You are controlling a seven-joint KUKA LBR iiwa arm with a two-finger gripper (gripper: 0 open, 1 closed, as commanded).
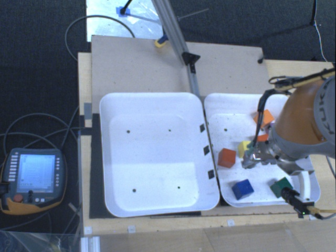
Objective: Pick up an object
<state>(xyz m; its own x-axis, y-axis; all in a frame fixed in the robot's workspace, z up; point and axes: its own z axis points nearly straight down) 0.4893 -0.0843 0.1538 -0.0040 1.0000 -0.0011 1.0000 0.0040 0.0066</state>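
Observation:
The right bin [226, 114] holds several small blocks. A red-orange cube [227, 157] lies near its left side, a blue cube [242, 188] at the front, a green block [282, 186] at the front right, a yellow piece [244, 147] in the middle and an orange block [264, 117] further back. My gripper [252, 159] hangs low over the bin, just right of the red-orange cube and beside the yellow piece. The arm's orange band and wrist cover much of the bin's right half.
The left bin [152, 151] sits beside the right one, with a dividing rim with black clips [206, 150] between them. A metal pole [173, 25] slants over the back of the bench. A teach pendant [32, 178] lies on the floor at left.

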